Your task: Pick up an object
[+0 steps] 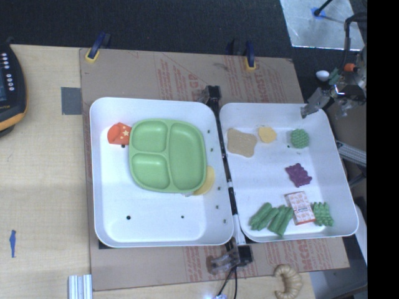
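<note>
From above, the tool [310, 109] hangs at the right bin's [336, 167] upper right corner; how its jaws stand I cannot tell. Nearest in that bin lies a green knobbly piece [299, 138], beside a yellow piece [267, 134].

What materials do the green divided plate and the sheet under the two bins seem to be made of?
Plate: likely moulded plastic, smooth with a soft sheen and rounded compartments. Sheet: looks like brown cardboard, matte, with printed red lettering.
</note>
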